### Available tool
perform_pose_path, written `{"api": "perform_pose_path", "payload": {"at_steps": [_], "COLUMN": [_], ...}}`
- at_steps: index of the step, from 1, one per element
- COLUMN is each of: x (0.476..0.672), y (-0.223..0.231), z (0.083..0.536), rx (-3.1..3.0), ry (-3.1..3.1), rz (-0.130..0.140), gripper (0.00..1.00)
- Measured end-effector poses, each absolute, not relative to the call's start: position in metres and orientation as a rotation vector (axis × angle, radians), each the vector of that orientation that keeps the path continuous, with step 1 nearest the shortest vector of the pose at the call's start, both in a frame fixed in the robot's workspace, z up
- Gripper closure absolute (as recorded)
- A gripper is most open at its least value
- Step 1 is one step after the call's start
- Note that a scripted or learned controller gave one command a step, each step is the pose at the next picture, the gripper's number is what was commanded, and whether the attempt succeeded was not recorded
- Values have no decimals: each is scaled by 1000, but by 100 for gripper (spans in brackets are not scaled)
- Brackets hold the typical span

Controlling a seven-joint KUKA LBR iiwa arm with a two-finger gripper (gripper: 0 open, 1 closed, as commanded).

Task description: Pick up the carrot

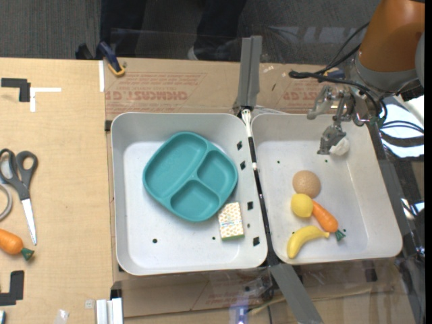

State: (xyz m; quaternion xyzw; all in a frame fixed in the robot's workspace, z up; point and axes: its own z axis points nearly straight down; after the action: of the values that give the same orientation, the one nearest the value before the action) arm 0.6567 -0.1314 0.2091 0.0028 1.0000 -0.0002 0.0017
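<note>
Fingertips of the gripper (pixel 329 146) are hanging low over the far part of the right bin (pixel 378 201), but from this angle it is not possible to tell whether they are parted or pressed together; a small pale shape is sitting just beside them, too unclear to name.

Nearest the camera in that bin, a banana (pixel 305 239) is lying curved along the floor. The carrot (pixel 324 216) is lying just behind it, slanting, with its green tip pointing toward the near right and its orange end touching a lemon (pixel 302 205). A tan egg (pixel 306 181) is sitting just beyond the lemon. The carrot is lying well apart from the gripper, with the lemon and egg roughly between them.

In the left bin (pixel 128 201), a small pale speckled block (pixel 231 221) is resting near the front right, touching the edge of a teal divided plate (pixel 191 175) that is taking up the middle.

On the wooden bench (pixel 54 147) to the left, a second carrot (pixel 10 241) is lying at the picture's edge, with scissors (pixel 20 181) lying just beyond it.

Farther back, the grey arm (pixel 378 73) with its orange band (pixel 398 25) is reaching in from the right, and brown cardboard (pixel 175 93) is lying behind both bins.
</note>
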Motion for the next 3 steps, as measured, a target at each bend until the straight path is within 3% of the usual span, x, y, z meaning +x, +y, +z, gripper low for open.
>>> {"api": "perform_pose_path", "payload": {"at_steps": [1,2,3], "x": [588,503,505], "y": [-96,-147,-146], "z": [132,92,102], "rx": [151,110,104], "ry": [3136,3137,3133], "rz": [1,0,-1], "gripper": [0,0,100]}}
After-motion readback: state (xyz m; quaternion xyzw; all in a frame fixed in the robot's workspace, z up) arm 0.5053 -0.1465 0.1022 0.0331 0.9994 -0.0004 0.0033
